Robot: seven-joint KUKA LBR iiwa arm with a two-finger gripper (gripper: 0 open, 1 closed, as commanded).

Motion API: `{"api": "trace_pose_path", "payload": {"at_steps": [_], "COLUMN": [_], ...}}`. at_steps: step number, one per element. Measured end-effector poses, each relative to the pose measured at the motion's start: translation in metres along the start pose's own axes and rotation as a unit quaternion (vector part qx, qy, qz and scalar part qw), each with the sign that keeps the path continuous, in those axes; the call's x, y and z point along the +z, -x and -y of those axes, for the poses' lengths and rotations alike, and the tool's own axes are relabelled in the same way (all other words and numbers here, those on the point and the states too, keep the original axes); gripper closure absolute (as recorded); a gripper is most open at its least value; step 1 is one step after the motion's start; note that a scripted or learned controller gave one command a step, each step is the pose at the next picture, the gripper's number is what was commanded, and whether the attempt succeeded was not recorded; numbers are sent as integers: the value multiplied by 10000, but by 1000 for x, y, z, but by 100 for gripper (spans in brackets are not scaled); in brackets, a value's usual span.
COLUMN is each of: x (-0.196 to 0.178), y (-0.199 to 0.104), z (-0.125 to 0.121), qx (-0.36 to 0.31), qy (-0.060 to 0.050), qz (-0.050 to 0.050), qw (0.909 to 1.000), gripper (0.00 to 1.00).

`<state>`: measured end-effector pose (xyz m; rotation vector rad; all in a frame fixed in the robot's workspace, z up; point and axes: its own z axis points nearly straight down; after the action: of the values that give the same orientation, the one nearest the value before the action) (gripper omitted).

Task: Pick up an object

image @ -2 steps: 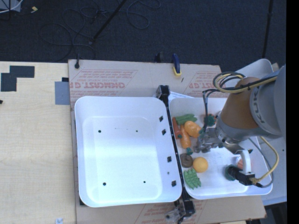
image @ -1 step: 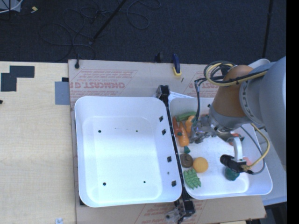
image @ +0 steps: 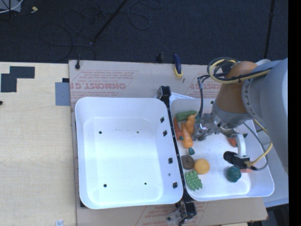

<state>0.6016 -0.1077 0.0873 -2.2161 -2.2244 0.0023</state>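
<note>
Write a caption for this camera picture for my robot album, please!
Grey robot arm reaches over the right white bin of toy foods, beside an orange ball and a teal ball.

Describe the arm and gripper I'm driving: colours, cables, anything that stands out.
The arm is smooth grey, with a rounded orange band above the wrist. Yellow and black cables loop beside the band. The gripper is dark grey metal, with thin wires trailing nearby.

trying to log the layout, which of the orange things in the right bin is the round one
The orange ball, lying apart near the bin's front beside the brown disc. The other orange pieces are long and carrot-like, bunched by the divider wall farther back.
</note>
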Motion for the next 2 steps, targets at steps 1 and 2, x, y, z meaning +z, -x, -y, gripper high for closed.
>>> {"api": "trace_pose_path", "payload": {"at_steps": [1,2], "x": [0,-1], "y": [0,0], "z": [1,-44], "qx": [-1,9], "qy": [-5,15], "qz": [0,0], "qw": [10000,10000], "gripper": [0,0]}}
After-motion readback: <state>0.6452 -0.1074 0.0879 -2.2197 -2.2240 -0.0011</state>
